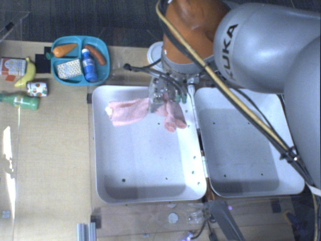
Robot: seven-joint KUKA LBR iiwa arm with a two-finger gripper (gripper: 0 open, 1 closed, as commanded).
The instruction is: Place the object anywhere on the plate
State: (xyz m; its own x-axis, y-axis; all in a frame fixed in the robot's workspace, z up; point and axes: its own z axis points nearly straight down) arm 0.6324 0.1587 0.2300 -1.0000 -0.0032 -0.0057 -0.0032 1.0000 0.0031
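Here the claw (pixel 165 97) pinched the pink cloth (pixel 131 111) at a bunched fold, its ends drooping left and below over the left bin (pixel 150 169); it looked soft, light, floppy; best gripped at thick gathers

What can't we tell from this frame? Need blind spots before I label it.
- Gripper: the wrist covers its fingers from above, so grasp on the pink cloth is unverifiable.
- Plate: mostly hidden behind the orange band; only a white sliver visible.
- Right bin: upper right part covered by the arm.
- Blue divided tray contents: too small to identify surely.
- Packages on the bench's left edge: cut by the frame.
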